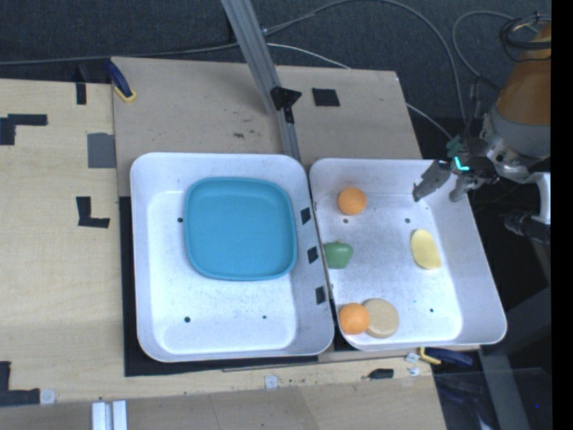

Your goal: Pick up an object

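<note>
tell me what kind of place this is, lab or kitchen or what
Most likely a robot lab bench set up for grasping trials. Two white bins sit side by side on a taped wooden board, one holding a blue plate, the other toy food like an orange ball, with a robot arm reaching in.

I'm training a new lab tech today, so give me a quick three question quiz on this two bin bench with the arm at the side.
1. True or false: the blue plate lies in the left bin.
2. How many orange balls are in the right bin?
3. Which item lies nearest the end effector? A) green object B) yellow object C) tan disc

Key
1. True.
2. Two: one near the far edge, one at the near edge touching the tan disc.
3. B.
</note>
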Motion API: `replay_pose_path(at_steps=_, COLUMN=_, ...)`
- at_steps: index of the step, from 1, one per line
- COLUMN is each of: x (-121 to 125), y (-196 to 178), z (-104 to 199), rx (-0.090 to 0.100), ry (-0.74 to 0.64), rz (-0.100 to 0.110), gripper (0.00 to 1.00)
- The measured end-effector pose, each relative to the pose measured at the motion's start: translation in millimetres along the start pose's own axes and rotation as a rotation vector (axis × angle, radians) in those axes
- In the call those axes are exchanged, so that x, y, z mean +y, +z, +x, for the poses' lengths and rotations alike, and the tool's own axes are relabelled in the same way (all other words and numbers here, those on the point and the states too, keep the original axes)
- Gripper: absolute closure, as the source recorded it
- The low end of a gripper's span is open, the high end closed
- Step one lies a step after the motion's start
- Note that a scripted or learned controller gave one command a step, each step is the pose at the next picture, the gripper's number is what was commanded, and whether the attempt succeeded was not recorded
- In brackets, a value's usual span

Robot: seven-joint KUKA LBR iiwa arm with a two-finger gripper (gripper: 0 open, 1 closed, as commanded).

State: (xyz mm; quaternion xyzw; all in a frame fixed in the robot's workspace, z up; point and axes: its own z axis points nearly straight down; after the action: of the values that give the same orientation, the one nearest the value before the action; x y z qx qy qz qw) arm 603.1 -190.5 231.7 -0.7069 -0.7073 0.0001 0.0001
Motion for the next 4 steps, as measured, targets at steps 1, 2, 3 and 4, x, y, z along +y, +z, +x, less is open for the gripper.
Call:
replay_pose_path(at_steps=1, x=-0.1, y=0.1, z=0.0, rx=0.0, ry=0.0, rz=0.0, gripper=0.0)
replay_pose_path(at_steps=2, x=2.5, y=43.6, z=-2.9, rx=0.001, ry=0.0, rz=0.004, gripper=0.0)
replay_pose_path(at_steps=3, x=10.7, y=100.3, z=-4.2, rx=0.001, ry=0.0, rz=0.005, gripper=0.0)
replay_pose_path(at_steps=4, x=11.1, y=143.4, z=-3.7, rx=-0.001, ry=-0.001, rz=-0.001, gripper=0.0)
